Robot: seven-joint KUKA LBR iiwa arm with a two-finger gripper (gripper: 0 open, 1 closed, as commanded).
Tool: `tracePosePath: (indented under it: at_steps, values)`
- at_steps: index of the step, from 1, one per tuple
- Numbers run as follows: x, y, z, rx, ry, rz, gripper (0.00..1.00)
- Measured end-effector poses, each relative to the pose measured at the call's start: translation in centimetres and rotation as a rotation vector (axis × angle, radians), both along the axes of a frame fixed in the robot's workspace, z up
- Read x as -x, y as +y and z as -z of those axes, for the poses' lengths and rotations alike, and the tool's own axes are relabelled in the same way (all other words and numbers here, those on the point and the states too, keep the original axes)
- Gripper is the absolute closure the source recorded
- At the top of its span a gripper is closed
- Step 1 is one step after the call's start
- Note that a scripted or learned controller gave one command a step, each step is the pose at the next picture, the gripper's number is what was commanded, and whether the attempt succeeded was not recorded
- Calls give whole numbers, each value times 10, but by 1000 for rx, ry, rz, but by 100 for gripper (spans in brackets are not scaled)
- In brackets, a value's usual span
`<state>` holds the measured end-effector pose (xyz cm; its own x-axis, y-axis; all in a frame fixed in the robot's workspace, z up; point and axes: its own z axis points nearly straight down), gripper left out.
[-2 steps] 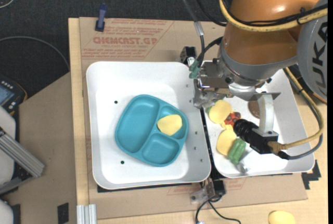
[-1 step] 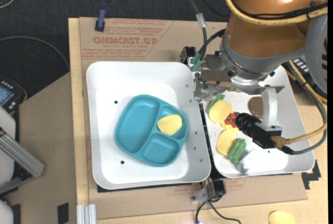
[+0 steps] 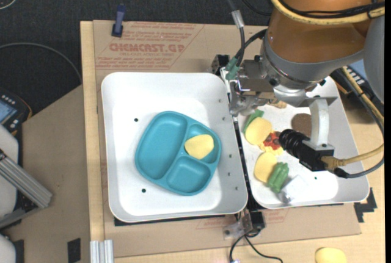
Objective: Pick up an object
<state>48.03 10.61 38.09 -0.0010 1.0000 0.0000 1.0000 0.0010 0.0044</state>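
Note:
The right bin (image 3: 342,188) holds several small items: a yellow piece (image 3: 258,130), a red piece (image 3: 270,142), a second yellow piece (image 3: 265,165), a green piece (image 3: 278,175) and a brown piece (image 3: 300,122). A small green bit (image 3: 254,115) lies near the bin's far left corner. My gripper (image 3: 264,99) hangs low over the far left part of this bin, just above the small green bit and the upper yellow piece. The bulky wrist covers most of it.
In the left bin (image 3: 122,103) lies a blue divided plate (image 3: 162,149) with a yellow piece (image 3: 199,146) in its right compartment. The raised rims of both bins meet at the middle (image 3: 235,146). A yellow item (image 3: 330,254) lies off the bench, bottom right.

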Motion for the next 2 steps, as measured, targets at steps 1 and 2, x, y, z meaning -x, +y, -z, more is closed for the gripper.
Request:
tracePosePath:
  at_steps: [1, 2]
  values:
    - [0, 0, -10, 0, -2, -1, 100]
    - [-1, 1, -20, 0, -4, -1, 100]
